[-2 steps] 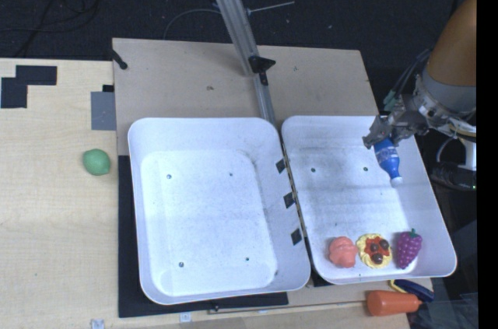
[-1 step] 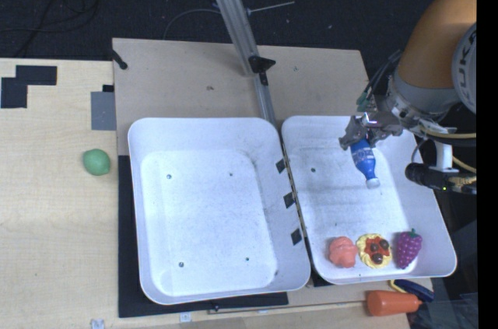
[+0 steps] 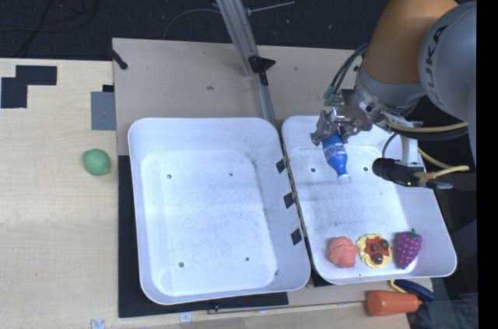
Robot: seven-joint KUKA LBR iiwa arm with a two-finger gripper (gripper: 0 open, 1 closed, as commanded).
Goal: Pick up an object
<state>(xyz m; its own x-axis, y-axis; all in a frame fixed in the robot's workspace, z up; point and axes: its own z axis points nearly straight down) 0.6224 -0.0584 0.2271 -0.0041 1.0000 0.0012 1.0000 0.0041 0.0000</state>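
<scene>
Gripper [image 3: 333,127] over right white bin [image 3: 436,238], fingers clamped on top of small blue plastic bottle [image 3: 337,155]; bottle hangs tilted below them, white cap down.

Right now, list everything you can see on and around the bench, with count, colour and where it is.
bins: two, white, side by side on the bench
small bottle: one, blue with a white cap, between the gripper's fingers above the right bin
peach-like fruit: one, pink, near edge of the right bin
tart: one, yellow with dark and red topping, right of the pink fruit
grapes: one bunch, purple, right of the tart
ball: one, green, on the bench left of the bins
carrot-like object: one, orange, outside the right bin's near edge
metal rail: one, grey, slanting behind the bins
gripper: one, grey, on the arm
</scene>
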